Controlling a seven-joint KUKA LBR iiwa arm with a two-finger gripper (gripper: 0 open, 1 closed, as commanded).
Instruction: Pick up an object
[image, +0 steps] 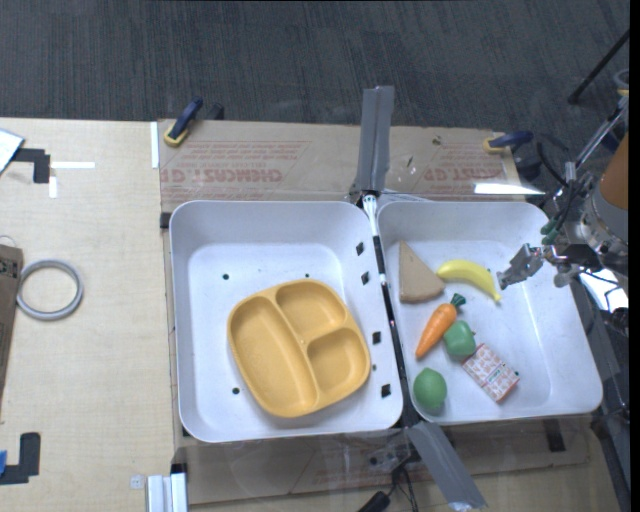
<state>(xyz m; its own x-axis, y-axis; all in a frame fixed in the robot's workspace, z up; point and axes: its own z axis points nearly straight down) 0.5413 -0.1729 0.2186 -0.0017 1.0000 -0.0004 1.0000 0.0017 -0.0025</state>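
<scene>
A: Where are the fingers (520, 266)?
B: Over the right bin (560, 395), near its right wall, beside the banana (470, 277). Whether they are released or clenched cannot be told; nothing shows between them.

A: What lies closest to them?
B: The banana, just to their left, apart from them. Left of it sits the bread wedge (417, 274), touching or nearly touching the banana's end.

A: And below the fingers?
B: The carrot (437, 327), tilted, its green top toward the banana. A green pepper (459, 340) touches it, and the small carton (490, 372) lies just beside that. The lime (430, 389) sits lowest, near the bin's left wall.

A: Farther off?
B: Well to the left, the yellow tray (298, 345) lies in the left bin (200, 300). Beyond it, a tape roll (46, 290) rests on the tabletop (90, 400).
</scene>
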